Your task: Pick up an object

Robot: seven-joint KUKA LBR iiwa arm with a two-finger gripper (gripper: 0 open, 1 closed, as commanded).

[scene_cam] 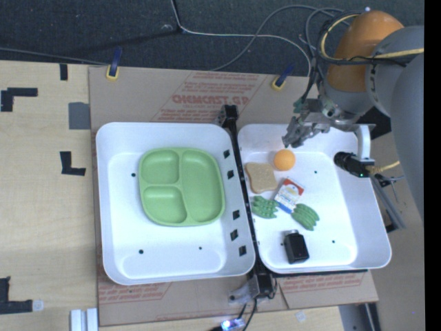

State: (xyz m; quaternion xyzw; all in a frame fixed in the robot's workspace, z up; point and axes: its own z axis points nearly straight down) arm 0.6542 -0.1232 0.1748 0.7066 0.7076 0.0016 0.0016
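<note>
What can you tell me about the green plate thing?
The green tray looks like smooth plastic, pale green, a rounded square with three compartments: a small one at upper left, a small one at lower left, and a large one along the right. It lies flat in the left white bin, near its middle, with nothing resting in it.

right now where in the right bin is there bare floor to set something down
Right bin: bare floor along the right side, right of the orange ball and green toys, and the near-left corner beside the black block. Crowded in the left-centre, where bread slice, packet and toys cluster. The pincer hangs over the far-left part.
</note>
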